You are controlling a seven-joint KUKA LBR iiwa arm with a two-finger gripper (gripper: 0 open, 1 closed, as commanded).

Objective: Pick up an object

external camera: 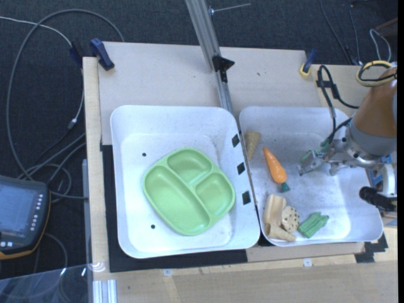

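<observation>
Hovering low in the right bin (328,122), your gripper (309,163) faces the carrot (274,165); its finger state is unclear.

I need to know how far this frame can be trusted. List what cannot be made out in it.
- Gripper, camera view: small and blurred; open or shut cannot be told.
- Arm: cut off by the right edge.
- Tan pieces in the right bin: overlapping, shapes unclear.
- Green toy: too small to identify.
</observation>
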